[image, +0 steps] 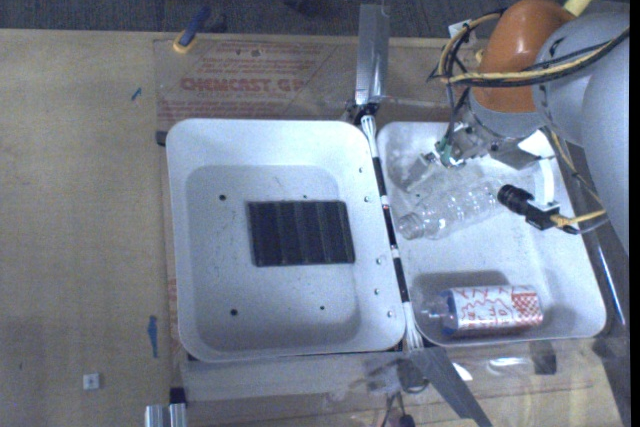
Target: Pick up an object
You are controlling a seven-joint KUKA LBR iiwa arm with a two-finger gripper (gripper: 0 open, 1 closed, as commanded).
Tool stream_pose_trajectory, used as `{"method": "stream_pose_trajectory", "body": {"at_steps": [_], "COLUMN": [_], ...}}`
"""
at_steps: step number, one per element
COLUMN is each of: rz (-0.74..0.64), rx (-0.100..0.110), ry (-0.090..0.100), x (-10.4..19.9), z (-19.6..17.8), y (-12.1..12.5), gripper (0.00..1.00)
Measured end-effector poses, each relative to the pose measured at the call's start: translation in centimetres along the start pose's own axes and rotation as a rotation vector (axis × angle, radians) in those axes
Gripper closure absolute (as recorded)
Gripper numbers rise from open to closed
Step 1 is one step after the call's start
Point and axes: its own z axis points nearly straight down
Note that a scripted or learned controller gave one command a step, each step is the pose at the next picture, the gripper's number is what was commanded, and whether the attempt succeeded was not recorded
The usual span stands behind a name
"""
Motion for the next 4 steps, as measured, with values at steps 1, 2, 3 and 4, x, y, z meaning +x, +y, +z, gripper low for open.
{"method": "stream_pose_trajectory", "body": {"at_steps": [1, 2, 3, 4], "rz": [-0.046, -0.083, -0.269, -0.268], "rx": [0.005, -0.029, -0.005, -0.010], "ry": [0.007, -0.016, 0.006, 0.008], "x": [3.0, 5.4, 4.1, 4.2], "z": [-3.2, -4.2, -1.6, -2.7], "y": [-7.0, -15.2, -12.7, -12.5], "gripper": [0.00, 0.00, 0.00, 1.00]}}
